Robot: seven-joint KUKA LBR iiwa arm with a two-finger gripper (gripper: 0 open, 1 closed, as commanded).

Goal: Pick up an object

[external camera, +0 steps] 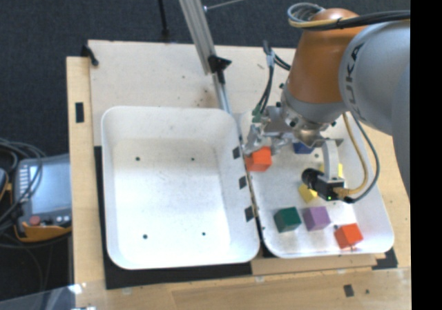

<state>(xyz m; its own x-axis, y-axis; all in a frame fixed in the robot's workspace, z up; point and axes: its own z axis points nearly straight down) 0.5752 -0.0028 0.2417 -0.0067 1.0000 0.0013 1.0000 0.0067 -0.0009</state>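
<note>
Green (287, 219), purple (317, 217) and orange (349, 235) blocks line the right bin's (373, 236) front; the gripper (261, 150) clasps another orange block (260, 159) at its left wall. Lifting straight should avoid snagging.

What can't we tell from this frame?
- Gripper: the camera view doesn't settle whether it holds the orange cube just below it; the wrist crowds that spot.
- Blue block: mostly hidden under the grey arm; shape unclear.
- Small yellow block: partly covered by a black cable fitting.
- Right white bin: far half blocked by the arm.
</note>
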